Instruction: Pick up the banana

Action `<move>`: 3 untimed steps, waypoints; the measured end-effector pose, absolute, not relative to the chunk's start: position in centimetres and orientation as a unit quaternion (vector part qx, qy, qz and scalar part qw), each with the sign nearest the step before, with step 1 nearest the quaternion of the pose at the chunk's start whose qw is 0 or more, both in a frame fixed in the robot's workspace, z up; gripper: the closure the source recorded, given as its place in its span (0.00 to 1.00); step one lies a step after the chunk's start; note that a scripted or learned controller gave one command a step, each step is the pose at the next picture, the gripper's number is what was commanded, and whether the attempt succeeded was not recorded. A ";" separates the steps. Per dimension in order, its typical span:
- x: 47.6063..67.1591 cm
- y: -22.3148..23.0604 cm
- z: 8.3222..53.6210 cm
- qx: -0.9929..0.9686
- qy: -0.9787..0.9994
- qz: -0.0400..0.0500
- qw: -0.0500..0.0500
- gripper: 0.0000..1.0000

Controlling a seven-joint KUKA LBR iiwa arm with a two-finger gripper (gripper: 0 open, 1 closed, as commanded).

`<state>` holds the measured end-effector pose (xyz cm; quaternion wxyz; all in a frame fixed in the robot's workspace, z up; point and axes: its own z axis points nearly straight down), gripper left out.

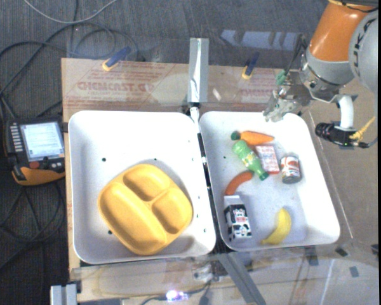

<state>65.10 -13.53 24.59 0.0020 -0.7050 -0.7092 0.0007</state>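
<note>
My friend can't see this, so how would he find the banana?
Look in the right white bin, at its near corner. The banana lies there beside a small milk carton. It is the only plain yellow, curved thing in that bin.

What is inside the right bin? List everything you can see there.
The right bin holds a carrot, green bottle, small red packet, can, sausage, milk carton and banana. Anything beneath them is covered.

Arm [359, 27]: grey casing, broad orange band above wrist, dark lettering on grey shell at 3 o'clock edge. Gripper [280, 107]: pale grey metal fingers, small green part on mount, thin dark cables.
</note>
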 end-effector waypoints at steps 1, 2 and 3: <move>65.1 -13.6 24.6 -0.705 -0.709 0.001 0.002 0.00; 56.4 -13.6 11.7 -0.745 -0.667 0.001 0.001 0.00; 58.8 -16.1 9.0 -0.729 -0.684 -0.004 0.000 0.00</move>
